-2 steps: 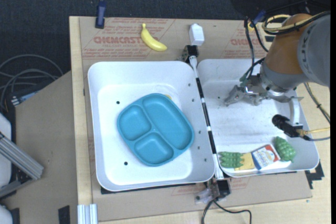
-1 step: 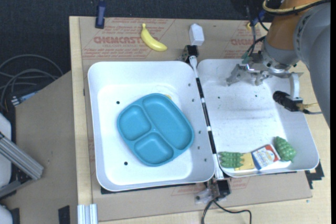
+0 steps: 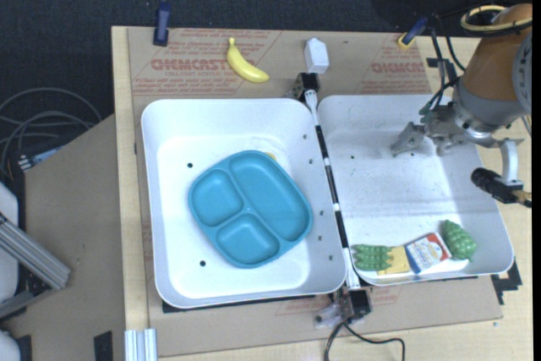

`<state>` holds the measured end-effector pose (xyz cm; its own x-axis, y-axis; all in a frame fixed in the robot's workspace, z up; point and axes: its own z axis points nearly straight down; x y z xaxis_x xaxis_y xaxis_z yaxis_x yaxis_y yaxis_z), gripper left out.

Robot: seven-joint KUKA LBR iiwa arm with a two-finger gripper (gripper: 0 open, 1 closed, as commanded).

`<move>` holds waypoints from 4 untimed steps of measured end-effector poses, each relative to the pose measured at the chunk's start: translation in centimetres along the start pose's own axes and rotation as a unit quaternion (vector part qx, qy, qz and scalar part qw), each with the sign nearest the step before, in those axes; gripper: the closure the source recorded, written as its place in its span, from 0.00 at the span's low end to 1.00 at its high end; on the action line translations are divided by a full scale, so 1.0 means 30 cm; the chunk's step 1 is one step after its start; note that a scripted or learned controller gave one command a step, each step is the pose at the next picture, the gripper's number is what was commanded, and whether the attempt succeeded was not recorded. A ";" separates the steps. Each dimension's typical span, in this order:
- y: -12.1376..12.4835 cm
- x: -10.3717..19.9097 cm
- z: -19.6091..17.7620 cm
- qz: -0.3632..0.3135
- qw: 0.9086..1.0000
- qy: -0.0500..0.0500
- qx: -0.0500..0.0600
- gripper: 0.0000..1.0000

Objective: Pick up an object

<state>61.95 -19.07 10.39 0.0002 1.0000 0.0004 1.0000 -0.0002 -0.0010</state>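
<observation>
Camera view, hidden or unclear: I see the arm (image 3: 499, 72) cut off at the right edge, so only its orange band and grey wrist are in frame. The end effector (image 3: 420, 139) hangs over the upper part of the right bin (image 3: 380, 118); its two fingers read to me as spread apart, with nothing between them. The small items along the near wall of that bin are too small for me to identify with certainty.

Camera view, surroundings: I note a yellow banana (image 3: 245, 63) lying on the desk (image 3: 194, 63) behind the left bin (image 3: 169, 131), a small white block (image 3: 316, 54) near the top of the divide between the bins, and a blue clip (image 3: 162, 22) at the desk's far left corner. Cables (image 3: 34, 131) lie on the floor to the left. Nothing stands between the end effector and the bin floor below it.

Camera view, containers: The left bin holds a blue three-compartment plate (image 3: 249, 207), lying flat near its centre. The right bin holds a green-and-yellow item (image 3: 378, 258), a white packet with red print (image 3: 427, 253) and a green bumpy item (image 3: 459, 238), clustered at the near edge, well apart from the end effector.
</observation>
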 end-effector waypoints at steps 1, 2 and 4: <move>-0.276 0.278 0.067 -0.001 1.000 0.001 0.001 0.00; -0.017 0.084 0.063 0.000 1.000 -0.001 -0.001 0.00; 0.161 -0.079 -0.205 -0.001 1.000 -0.002 -0.003 1.00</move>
<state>66.78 -21.44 16.54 -0.0019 1.0000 -0.0036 1.0000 0.0019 0.0054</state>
